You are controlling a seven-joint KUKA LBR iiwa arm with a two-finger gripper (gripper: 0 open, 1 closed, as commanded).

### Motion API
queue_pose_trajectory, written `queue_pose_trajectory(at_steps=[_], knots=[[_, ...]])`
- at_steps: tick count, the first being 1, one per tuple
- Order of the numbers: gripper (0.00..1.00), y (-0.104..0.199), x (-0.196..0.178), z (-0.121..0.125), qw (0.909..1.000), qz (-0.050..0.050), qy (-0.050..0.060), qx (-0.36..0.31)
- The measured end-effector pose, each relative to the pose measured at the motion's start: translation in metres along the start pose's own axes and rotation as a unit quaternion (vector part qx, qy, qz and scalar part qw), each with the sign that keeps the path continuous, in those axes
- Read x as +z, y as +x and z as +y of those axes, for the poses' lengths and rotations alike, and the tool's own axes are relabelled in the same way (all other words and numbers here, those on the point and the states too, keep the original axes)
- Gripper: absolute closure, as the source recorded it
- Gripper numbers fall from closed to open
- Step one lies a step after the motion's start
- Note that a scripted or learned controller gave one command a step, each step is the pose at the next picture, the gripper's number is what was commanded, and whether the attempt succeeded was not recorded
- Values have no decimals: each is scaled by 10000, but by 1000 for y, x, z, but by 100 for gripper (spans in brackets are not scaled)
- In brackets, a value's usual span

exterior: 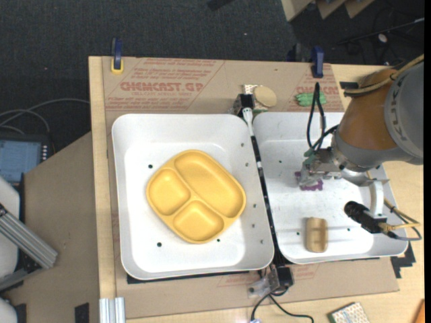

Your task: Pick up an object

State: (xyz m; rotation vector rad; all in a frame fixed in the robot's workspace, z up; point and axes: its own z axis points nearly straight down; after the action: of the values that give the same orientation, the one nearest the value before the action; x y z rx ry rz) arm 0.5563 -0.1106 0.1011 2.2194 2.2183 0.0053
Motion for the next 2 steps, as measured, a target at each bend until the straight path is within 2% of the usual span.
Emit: queue_pose_trajectory(at_steps=[1, 2], knots=[[0, 0, 1, 0, 10000, 1, 6, 3], [0, -26, 18, -11, 10000, 4, 48, 11]])
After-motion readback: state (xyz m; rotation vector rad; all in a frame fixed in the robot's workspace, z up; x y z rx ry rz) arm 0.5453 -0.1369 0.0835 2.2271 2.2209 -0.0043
